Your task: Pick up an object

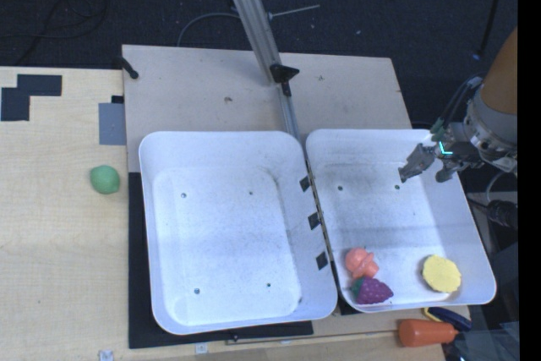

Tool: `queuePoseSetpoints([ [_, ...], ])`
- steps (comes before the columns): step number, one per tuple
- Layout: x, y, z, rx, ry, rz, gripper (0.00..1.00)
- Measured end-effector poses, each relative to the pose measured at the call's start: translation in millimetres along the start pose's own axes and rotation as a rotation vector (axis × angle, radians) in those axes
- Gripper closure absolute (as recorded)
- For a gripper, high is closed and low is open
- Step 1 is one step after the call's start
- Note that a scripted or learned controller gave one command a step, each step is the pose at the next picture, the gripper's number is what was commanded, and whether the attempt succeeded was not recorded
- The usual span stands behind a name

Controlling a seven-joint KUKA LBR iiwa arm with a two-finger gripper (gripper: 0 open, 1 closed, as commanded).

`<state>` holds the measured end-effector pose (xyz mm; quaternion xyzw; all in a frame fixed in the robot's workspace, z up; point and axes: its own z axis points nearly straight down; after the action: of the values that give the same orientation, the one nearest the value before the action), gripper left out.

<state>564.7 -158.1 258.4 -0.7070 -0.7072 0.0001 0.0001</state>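
Note:
In the right bin [385, 152], three small toys lie along the near side: an orange-pink one [362, 261], a purple grape-like one [372, 292] touching it, and a flat yellow round one [441, 273] near the right corner. My gripper [429, 166] hangs over the bin's far right part, well above and behind the toys. Its two dark fingers are spread apart with nothing between them.
The left bin [161, 161] lies beside the right one. A green ball [105, 179] rests on the wooden bench at the left. An orange object [427, 332] lies outside the right bin's near edge. A metal bar [258, 21] slants up behind the bins.

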Motion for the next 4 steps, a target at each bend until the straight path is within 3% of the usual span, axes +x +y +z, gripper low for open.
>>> queuePoseSetpoints([
  [1, 0.0, 0.0, 0.0, 0.0, 0.0, 0.0, 0.0],
  [4, 6.7, -8.7, 165.3, 0.005, 0.001, 0.0, 0.0],
])
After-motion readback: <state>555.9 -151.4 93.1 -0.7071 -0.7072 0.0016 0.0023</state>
